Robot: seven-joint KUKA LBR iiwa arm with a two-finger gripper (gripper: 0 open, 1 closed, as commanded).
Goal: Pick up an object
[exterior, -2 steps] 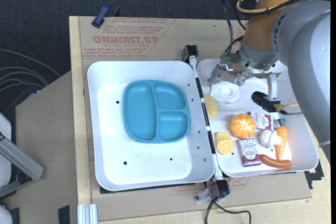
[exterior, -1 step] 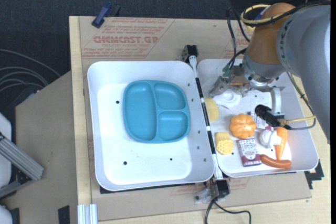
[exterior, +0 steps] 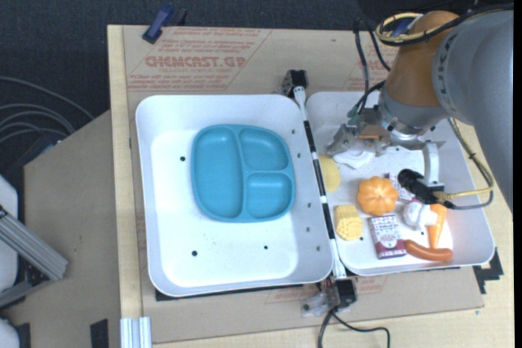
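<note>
My gripper (exterior: 356, 141) hangs low over the back left part of the right bin (exterior: 481, 234), under the grey arm with its orange band (exterior: 414, 69). Just in front of it lie a pale yellow piece (exterior: 329, 172) and an orange round fruit (exterior: 378, 195). Nearer the front are a yellow corn piece (exterior: 348, 222), a red packet (exterior: 385, 235), a sausage (exterior: 428, 252), a carrot (exterior: 438, 226) and a small white item (exterior: 414, 214). The view does not reveal whether anything is in the gripper.
The left bin (exterior: 163, 248) holds a blue divided plate (exterior: 242, 173). A ridge (exterior: 314, 167) separates the two bins. The bench's cardboard top (exterior: 196, 53) runs behind them, and a small blue object (exterior: 158, 24) lies at its back left edge.
</note>
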